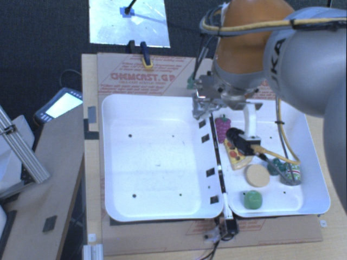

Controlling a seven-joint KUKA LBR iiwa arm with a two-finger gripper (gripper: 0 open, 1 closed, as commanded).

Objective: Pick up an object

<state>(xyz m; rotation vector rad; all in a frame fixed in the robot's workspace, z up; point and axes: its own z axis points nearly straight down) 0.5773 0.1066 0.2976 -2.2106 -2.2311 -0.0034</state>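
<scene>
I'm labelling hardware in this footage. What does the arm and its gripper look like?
The arm is rounded grey metal with a bulbous orange band. A yellow cable loops across it. The gripper is a small silver-grey metal assembly.

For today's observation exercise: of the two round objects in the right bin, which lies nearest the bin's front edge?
The green round object. It sits below the tan disc, closest to the right bin's front rim.

Smooth glossy white plastic bins (146, 161); matt cardboard (141, 76); shiny metal sheet (129, 15).

Bright, even overhead light, glare on the white bins (152, 161), slightly soft focus throughout.
</scene>
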